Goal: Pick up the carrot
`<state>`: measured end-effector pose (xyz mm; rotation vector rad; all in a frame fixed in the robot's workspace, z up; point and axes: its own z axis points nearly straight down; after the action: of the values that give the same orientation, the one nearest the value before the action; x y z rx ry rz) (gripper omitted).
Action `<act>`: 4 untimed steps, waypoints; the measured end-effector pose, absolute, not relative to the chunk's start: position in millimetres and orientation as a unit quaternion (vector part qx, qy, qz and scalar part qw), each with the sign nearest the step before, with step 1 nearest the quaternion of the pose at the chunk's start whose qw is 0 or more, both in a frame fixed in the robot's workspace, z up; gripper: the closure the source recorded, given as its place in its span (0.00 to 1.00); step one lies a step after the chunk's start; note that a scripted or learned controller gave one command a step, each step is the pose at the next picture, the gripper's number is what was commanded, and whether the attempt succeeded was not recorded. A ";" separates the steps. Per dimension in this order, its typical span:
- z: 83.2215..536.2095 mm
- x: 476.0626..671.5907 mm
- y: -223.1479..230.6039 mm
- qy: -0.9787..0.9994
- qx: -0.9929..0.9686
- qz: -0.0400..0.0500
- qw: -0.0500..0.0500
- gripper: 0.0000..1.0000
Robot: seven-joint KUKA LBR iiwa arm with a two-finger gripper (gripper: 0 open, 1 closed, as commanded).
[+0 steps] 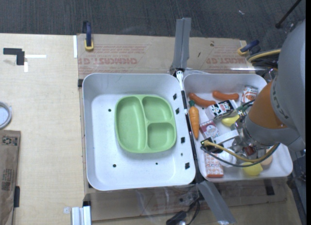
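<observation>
The carrot point(194, 120) lies in the right bin point(279, 169), close to its left wall, with the green top pointing to the far side. Just beside it are two sausages point(214, 97) and some small packets point(212, 130). The arm point(272, 110) (grey, with an orange band) reaches into the same bin from the right. Its gripper point(239, 147) is low among cables and clutter, well to the right of the carrot, and I cannot tell its state. In the left bin point(97, 131) rests a green divided plate point(145, 123).
</observation>
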<state>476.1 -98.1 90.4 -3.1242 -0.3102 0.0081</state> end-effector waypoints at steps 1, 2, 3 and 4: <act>188.3 477.3 -104.6 -0.102 -0.995 0.002 0.000 1.00; 138.6 476.2 -91.6 -0.117 -0.993 0.003 0.001 1.00; 146.5 475.9 -92.1 -0.118 -0.993 0.005 0.001 1.00; 90.2 475.8 -163.8 -0.301 -0.954 0.002 0.002 1.00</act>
<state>475.8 -163.8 90.2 -2.9928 -0.9429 0.0074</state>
